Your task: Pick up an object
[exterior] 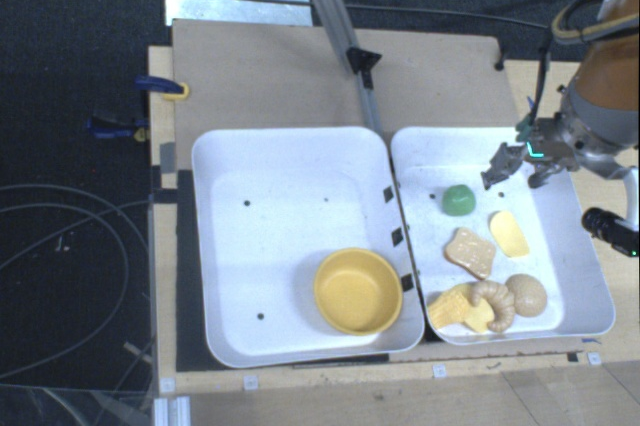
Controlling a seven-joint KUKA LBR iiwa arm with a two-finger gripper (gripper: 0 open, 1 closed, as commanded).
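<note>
My gripper (524, 170) hangs over the back right part of the right bin (420, 150), open, with nothing between its two dark fingers. A small green ball (459, 200) lies just left of and below it. In front of the gripper sit a pale yellow slice (509, 233) and a tan toast-like piece (471, 252). At the bin's front lie a yellow wedge (451, 307), a beige curved piece (496, 299) and a beige round lump (527, 294), close together.
A yellow bowl (357, 290) rests at the front right of the left bin (250, 184). A grey pole (330, 4) slants down to the bins' back edge. Black clips mark the divide between the bins (396, 234). Cables lie on the floor at left.
</note>
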